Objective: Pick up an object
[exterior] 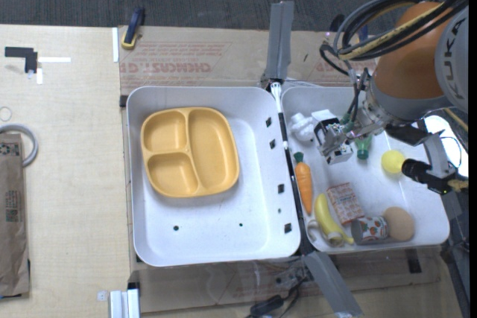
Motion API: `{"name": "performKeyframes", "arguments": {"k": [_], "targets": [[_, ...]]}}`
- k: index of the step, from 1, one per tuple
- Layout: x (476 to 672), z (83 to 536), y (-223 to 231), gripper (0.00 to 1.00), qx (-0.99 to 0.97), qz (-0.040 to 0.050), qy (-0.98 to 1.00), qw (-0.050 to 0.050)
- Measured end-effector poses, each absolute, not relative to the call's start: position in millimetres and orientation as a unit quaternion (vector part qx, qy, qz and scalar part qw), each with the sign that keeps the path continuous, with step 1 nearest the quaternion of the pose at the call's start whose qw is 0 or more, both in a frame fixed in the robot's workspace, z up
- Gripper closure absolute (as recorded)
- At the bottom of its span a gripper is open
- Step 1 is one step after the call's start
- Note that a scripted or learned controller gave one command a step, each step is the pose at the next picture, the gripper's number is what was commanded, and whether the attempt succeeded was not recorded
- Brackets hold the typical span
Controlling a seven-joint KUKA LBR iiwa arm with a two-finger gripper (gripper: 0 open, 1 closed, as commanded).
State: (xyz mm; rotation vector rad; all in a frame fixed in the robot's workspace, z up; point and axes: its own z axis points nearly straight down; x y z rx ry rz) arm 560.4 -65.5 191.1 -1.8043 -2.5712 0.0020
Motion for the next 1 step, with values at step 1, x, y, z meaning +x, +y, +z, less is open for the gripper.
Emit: {"name": "performKeyframes", "arguments": {"k": [1], "targets": [[592.6, 190.5, -61.2, 1.00, -0.720, 0.0016, -0.693, 0.000]]}}
